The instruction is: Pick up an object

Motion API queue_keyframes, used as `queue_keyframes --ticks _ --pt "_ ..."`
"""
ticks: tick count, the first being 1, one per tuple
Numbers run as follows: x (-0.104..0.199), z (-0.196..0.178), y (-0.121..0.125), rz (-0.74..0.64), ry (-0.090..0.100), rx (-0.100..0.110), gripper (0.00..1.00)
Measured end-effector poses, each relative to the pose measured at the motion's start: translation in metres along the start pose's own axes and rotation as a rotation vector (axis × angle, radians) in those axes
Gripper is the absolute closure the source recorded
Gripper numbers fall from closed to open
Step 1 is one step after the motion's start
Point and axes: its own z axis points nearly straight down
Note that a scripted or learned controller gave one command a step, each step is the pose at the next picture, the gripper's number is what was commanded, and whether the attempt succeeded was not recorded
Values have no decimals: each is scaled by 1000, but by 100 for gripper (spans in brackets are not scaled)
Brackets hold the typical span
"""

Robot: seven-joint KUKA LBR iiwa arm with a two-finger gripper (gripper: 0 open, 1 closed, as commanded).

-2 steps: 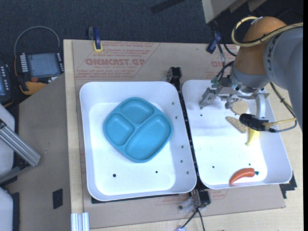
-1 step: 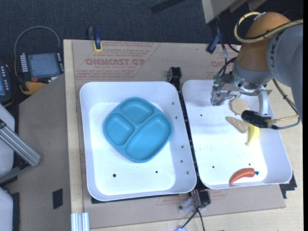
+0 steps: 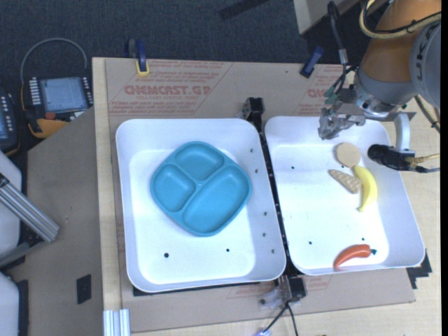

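Near the right bin's (image 3: 409, 219) far side lie a tan round piece (image 3: 348, 154), a wafer-like slice (image 3: 345, 180) and a banana (image 3: 365, 187), with a red pepper (image 3: 352, 255) well apart at the near edge. Just above the round piece hangs the gripper (image 3: 334, 128), grasping nothing. Across the divide, the left bin (image 3: 140, 250) bears a blue divided plate (image 3: 201, 187).

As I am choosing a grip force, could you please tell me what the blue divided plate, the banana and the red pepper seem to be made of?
Blue divided plate: likely moulded plastic, matte; uniform colour, rounded compartment ridges.
Banana: probably toy plastic; flat even yellow, no blemishes.
Red pepper: probably glossy plastic; smooth surface with a faint sheen. The view cannot settle its hardness.
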Motion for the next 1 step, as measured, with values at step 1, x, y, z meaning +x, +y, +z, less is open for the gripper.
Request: queue_keyframes --ticks 1 --pt "1 -44 -2 -1 0 2 100"
